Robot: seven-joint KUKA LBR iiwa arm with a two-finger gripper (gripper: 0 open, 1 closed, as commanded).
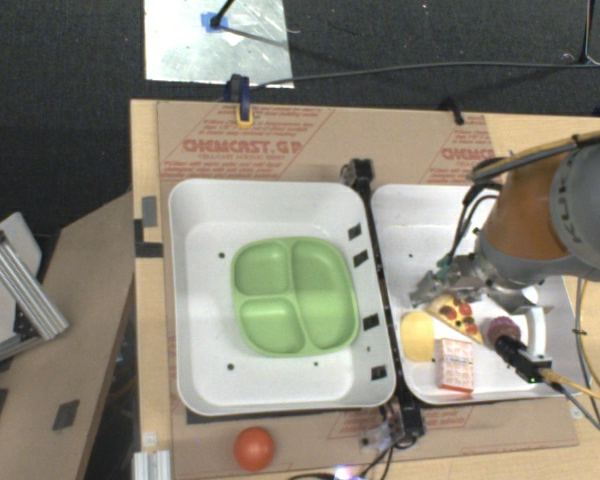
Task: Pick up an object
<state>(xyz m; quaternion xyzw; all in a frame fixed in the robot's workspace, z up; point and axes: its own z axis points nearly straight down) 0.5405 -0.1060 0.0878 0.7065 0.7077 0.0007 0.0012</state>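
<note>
— Bins on the surface (400, 138)?
— Two, white and shallow, side by side.
— Anything in the left bin (195, 298)?
— One green divided plate (295, 296), lying flat near the middle, four compartments facing up.
— And the right bin (410, 218)?
— Crowded toward its near side. By the left wall, a yellow lump (417, 336). Just right of it, touching or nearly so, a pizza slice (458, 316) lying flat. Then a red-and-white box (456, 363) near of both, close against the near wall. Right of the slice, a dark purple round thing (502, 326).
— Arm (540, 213)?
— Grey with an orange band, reaching in from the right, bent down over the right bin.
— Position of the jaws?
— Low over the middle of the right bin, right at the far-left end of the pizza slice. Touching it or just above: hard to say.
— Open or closed?
— Cannot tell from this angle.
— Anything outside the bins?
— One orange-red ball (253, 448) on the surface, near of the left bin, well apart from the plate. And a blue clamp (238, 90) at the far edge of the surface.
</note>
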